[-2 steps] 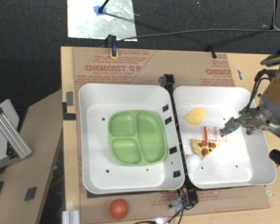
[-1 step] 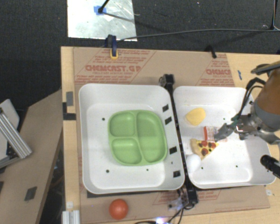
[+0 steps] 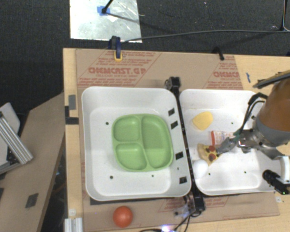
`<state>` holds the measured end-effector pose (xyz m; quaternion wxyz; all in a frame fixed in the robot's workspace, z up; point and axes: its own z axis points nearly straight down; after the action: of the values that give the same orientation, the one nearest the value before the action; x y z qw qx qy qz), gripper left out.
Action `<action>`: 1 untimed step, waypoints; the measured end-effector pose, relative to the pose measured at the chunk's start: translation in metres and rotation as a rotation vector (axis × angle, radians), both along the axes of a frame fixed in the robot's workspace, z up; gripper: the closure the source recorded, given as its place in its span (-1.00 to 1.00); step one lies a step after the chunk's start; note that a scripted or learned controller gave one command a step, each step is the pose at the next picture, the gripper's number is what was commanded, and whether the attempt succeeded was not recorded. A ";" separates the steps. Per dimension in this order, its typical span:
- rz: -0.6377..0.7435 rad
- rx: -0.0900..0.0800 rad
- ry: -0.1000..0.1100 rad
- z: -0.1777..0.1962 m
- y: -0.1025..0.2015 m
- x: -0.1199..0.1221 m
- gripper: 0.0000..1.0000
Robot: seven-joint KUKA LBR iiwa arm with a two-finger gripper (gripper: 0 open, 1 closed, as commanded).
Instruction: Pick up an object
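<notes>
The right bin [image 3: 232,180] holds a yellow rounded piece [image 3: 202,120], a small red and white packet [image 3: 216,137], a toy pizza slice [image 3: 206,153] and a white egg-like object [image 3: 200,167]. My gripper [image 3: 225,144] reaches in from the right and sits low over the bin. Its tip is just right of the pizza slice and beside the packet. I cannot see anything held in it. The arm's orange band [image 3: 282,100] covers the bin's right edge.
The left bin [image 3: 94,129] holds a green divided plate [image 3: 142,141]. A red ball [image 3: 122,216] lies on the bench in front of the left bin. Black clips [image 3: 174,124] sit along the divider between the bins. A metal rail [image 3: 9,134] stands at far left.
</notes>
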<state>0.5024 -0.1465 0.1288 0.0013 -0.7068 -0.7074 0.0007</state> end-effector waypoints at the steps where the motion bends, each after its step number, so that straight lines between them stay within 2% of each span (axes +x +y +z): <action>1: -0.001 0.001 -0.006 -0.043 0.000 0.002 -1.00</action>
<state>0.5046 -0.1466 0.0858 -0.0006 -0.7071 -0.7071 -0.0019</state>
